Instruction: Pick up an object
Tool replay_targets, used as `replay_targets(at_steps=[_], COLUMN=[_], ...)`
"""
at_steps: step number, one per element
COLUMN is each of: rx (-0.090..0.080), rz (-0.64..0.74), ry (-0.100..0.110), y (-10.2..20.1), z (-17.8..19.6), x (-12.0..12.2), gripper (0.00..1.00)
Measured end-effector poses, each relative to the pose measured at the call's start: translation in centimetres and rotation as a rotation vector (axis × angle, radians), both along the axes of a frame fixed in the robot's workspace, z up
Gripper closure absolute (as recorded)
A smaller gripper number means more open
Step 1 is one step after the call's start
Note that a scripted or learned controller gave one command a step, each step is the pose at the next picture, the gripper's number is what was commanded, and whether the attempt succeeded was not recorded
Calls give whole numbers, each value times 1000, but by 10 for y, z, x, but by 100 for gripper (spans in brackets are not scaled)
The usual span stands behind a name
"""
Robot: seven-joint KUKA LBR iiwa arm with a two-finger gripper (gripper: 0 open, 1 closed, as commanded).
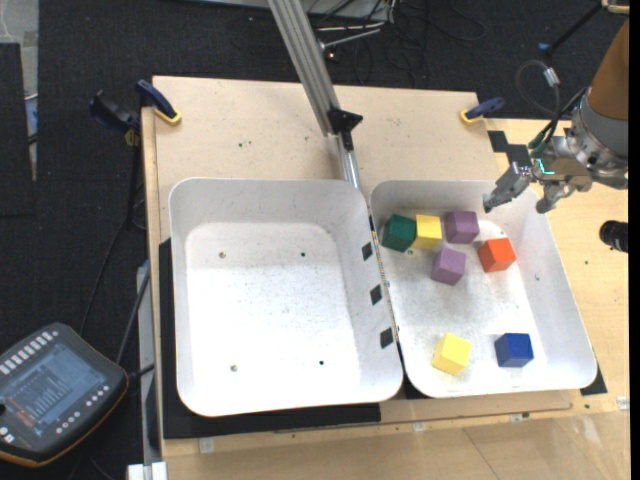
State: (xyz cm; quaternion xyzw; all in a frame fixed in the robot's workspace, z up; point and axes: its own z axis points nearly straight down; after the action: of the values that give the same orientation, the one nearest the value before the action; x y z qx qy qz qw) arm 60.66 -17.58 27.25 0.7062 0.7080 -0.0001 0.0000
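White plastic makes both bins on the wooden bench [260, 118]; the left bin [190, 268] and the right bin [560, 308] stand side by side, touching along their inner rims. All the blocks lie in the right bin. Near its 11 o'clock corner a green block [399, 233] touches a yellow block [428, 231], and a purple block [461, 226] sits just beside that one at its 3 o'clock. A second purple block [449, 264] lies a little toward 6 o'clock from them, tilted, and an orange block [496, 254] is near it at 3 o'clock. Toward the 6 o'clock side of the bin there are another yellow block [452, 352] and a blue block [513, 349], apart from each other.

My gripper [520, 198] hangs over the 1 o'clock corner of the right bin, above the rim. My two fingers are spread wide and nothing is between them. The orange block is the nearest one, at about 7 o'clock from my fingertips, and I do not touch it.

At the 7 o'clock corner of the view, off the bench, lies a grey pendant [50, 393] with an orange edge.
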Motion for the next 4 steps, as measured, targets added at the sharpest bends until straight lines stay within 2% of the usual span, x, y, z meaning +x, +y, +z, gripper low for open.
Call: replay_targets(at_steps=[2, 3, 4], rx=[2, -5, -2], rz=[-2, -2, -3], ry=[6, -20, -7], y=[10, 10, 10], z=[-125, -152, -149], x=[-6, 0, -4], gripper=[0, 0, 100])
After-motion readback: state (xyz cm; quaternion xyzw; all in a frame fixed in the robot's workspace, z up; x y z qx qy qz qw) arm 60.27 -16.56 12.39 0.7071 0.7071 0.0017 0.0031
